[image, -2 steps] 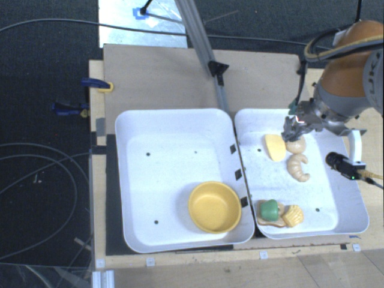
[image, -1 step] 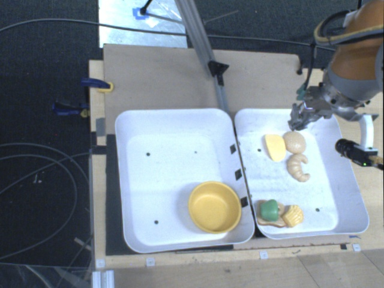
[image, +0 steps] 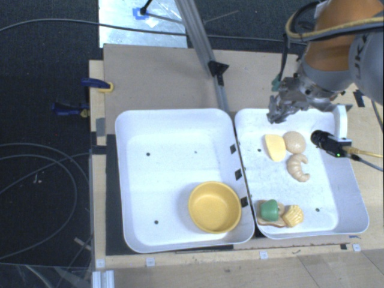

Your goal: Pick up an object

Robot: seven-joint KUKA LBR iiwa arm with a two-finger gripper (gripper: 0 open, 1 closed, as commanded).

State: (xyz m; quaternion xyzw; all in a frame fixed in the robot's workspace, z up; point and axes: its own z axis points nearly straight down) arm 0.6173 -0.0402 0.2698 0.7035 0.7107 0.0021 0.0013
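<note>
My gripper point(image: 276, 115) hangs over the back edge of the right bin point(image: 336, 221), above and left of the food toys, with nothing visibly held. A pale yellow wedge point(image: 275, 147) lies just below it. Touching the wedge on its right is a tan round bun point(image: 294, 141). A beige croissant point(image: 298, 167) curls below the bun. Near the bin's front lie a green piece point(image: 269, 209) and a yellow ridged piece point(image: 293, 215) on a tan slab.
The left bin point(image: 150, 137) holds a yellow bowl point(image: 214, 206) near its front right corner. A grey pole point(image: 201, 38) slants across the bench behind the bins. A blue clamp point(image: 72, 108) grips the bench's left edge.
</note>
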